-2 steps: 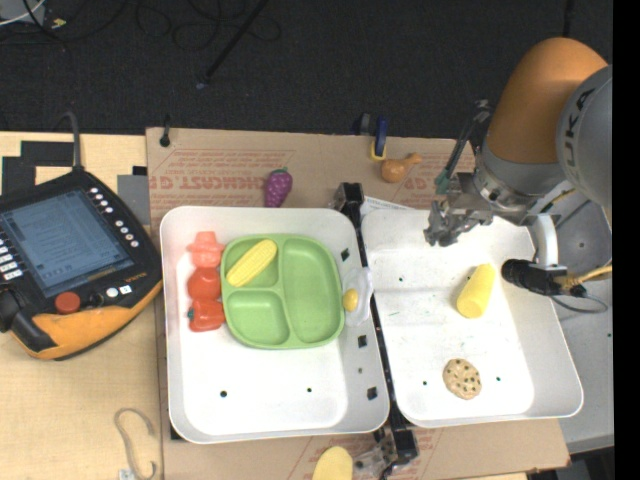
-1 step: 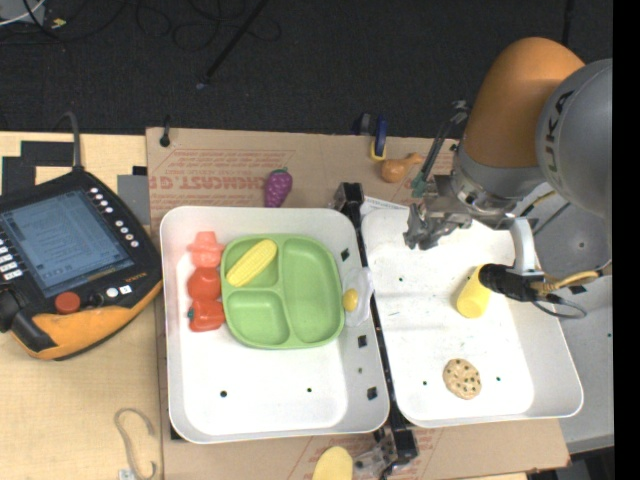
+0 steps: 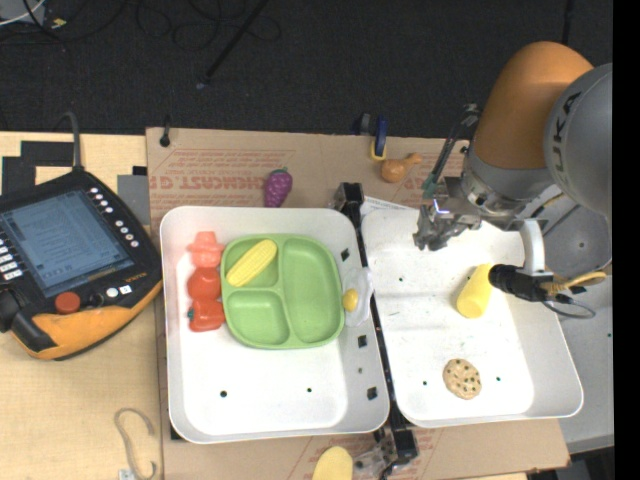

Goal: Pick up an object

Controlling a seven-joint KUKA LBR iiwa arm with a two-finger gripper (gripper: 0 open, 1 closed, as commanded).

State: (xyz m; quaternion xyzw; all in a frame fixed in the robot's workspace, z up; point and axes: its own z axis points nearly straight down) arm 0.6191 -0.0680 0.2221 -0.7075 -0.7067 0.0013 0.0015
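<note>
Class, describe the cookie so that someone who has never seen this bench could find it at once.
Start at the right-hand white bin, the one the grey arm reaches over. Look at its near end, towards the bottom of the view: the cookie lies flat there. It is round, tan and dark-speckled, unlike the plain yellow block farther up the bin.

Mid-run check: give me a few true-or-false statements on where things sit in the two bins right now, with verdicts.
1. The cookie lies in the right bin. True.
2. The corn cob lies in the right bin. False: it rests in a compartment of the green plate, in the left bin.
3. The gripper hangs over the left bin. False: it is over the right bin's far end.
4. The yellow block lies in the right bin. True.
5. The red toy lies on the plate. False: it lies beside the plate, on its left.
</note>
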